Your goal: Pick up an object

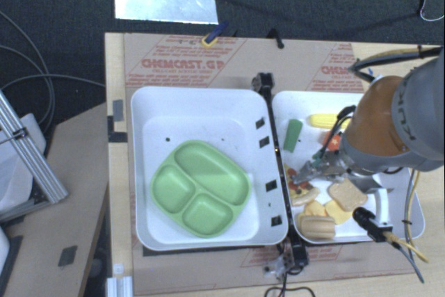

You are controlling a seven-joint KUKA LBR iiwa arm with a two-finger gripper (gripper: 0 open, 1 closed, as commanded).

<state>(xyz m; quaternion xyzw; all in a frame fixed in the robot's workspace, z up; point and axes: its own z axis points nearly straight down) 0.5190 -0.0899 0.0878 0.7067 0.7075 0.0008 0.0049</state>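
Note:
The right bin (pixel 306 104) holds several toy foods. A green block (pixel 293 134) lies near its left wall and a yellow corn cob (pixel 321 121) lies at the back. A tan toast slice (pixel 348 194), a bun (pixel 316 226) and a small reddish piece (pixel 300 184) crowd the front. My gripper (pixel 311 172) hangs low over the front left of this bin, right above the reddish piece. The arm hides the bin's right part.
The left bin (pixel 160 108) holds a green divided plate (pixel 200 186). A dark divider with black clips (pixel 268 142) runs between the two bins. A small orange thing (pixel 334 142) peeks out beside the wrist.

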